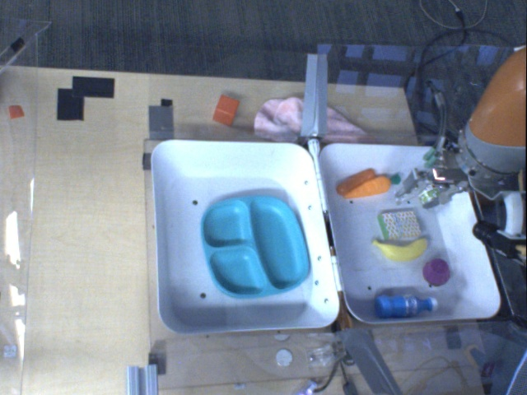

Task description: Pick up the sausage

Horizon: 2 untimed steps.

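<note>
At frame centre we see the blue sectioned plate (254, 246) in the left bin (173, 220). Right of the divider, the sausage (364, 184), orange and short, lies in the right bin (473, 290), upper left corner. We judge it light, smooth and rounded, best pinched across its middle. The gripper (426, 184) hovers just right of it; its state we cannot tell.

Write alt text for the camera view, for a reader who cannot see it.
The gripper hovers over the right bin, near a carrot, banana, purple cup and blue bottle. The left bin holds a blue divided plate.
</note>
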### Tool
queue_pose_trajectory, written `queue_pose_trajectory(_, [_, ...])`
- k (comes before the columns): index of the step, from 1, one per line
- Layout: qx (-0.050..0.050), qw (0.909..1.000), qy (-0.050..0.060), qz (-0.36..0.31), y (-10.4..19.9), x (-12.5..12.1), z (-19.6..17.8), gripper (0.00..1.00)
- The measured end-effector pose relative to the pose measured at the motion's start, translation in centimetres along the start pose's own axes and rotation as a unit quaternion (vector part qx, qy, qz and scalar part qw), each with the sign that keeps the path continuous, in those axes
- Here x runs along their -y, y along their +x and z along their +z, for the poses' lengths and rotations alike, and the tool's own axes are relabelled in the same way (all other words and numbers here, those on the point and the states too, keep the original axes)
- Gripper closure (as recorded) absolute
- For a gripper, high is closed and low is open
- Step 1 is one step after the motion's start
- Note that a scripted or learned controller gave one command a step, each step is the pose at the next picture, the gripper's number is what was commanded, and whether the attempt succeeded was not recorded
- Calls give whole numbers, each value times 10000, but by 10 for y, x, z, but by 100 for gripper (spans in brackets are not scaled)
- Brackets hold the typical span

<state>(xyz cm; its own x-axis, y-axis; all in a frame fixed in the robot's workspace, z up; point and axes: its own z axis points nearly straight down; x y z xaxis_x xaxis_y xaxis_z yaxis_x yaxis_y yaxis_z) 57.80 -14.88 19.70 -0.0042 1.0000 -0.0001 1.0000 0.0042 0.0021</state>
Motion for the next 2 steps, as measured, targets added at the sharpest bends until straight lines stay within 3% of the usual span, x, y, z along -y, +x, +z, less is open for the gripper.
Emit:
queue_pose_trajectory(1, [-1,9983,-17,-584,68,-62,11,0])
queue_pose_trajectory(2, [0,9610,1,-2764,47,-87,96,0])
